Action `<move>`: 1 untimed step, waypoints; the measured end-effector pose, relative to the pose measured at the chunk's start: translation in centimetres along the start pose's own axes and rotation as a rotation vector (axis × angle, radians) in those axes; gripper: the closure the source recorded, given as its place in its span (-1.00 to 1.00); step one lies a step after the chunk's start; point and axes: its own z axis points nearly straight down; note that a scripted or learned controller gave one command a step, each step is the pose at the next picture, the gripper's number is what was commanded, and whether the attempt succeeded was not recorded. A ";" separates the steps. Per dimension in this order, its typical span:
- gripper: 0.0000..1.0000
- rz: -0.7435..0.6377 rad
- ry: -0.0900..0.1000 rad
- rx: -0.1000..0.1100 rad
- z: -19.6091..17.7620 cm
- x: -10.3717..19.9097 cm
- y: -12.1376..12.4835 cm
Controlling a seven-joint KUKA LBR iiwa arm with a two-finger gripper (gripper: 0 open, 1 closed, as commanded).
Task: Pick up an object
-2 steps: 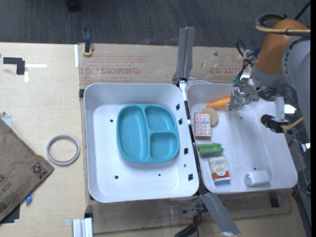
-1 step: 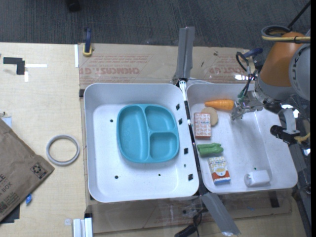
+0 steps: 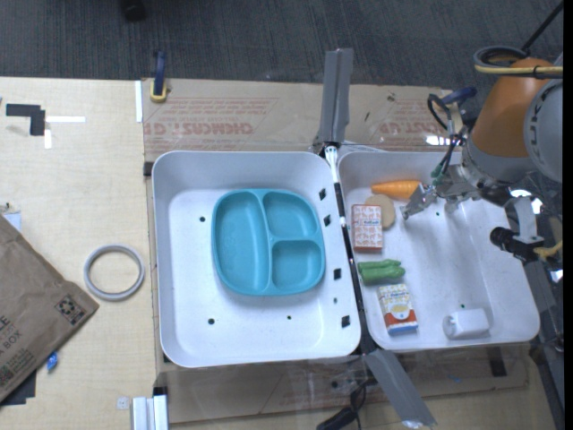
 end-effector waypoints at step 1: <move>-1.00 0.368 0.000 0.021 0.4 2.9 2.8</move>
